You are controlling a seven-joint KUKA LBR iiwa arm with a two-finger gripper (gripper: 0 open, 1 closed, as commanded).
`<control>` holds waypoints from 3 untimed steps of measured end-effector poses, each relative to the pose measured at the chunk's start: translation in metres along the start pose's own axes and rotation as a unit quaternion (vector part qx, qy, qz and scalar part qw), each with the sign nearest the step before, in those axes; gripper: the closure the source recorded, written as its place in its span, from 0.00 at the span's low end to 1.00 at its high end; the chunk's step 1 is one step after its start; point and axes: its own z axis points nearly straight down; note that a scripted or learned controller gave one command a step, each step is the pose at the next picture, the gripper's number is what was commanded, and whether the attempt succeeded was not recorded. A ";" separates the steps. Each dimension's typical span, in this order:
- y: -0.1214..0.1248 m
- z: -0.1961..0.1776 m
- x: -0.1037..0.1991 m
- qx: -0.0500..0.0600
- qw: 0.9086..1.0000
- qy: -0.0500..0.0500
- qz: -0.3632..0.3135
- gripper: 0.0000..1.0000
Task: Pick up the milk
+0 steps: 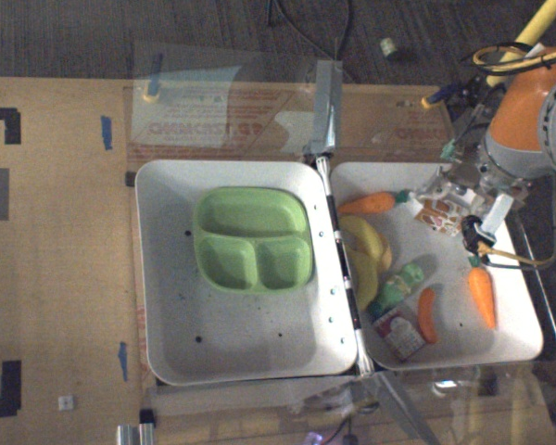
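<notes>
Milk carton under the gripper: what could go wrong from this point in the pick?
The gripper sits over a small carton in the right bin, but the hold cannot be judged, so it may slip. A carrot lies close beside it and could be knocked. A second carton lies near the front wall, so the target could be mistaken.

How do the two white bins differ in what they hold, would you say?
The left bin holds one thing, a green divided plate, lying flat. The right bin holds many: carrots, bananas, a small carton; the arm reaches over it. Both are shallow and white.
</notes>
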 end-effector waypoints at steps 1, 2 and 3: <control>-0.002 0.004 -0.016 -0.010 0.998 0.007 -0.068 0.00; 0.028 -0.034 -0.002 0.011 0.996 -0.001 -0.089 0.00; 0.028 0.007 -0.006 0.002 0.988 0.006 -0.157 0.00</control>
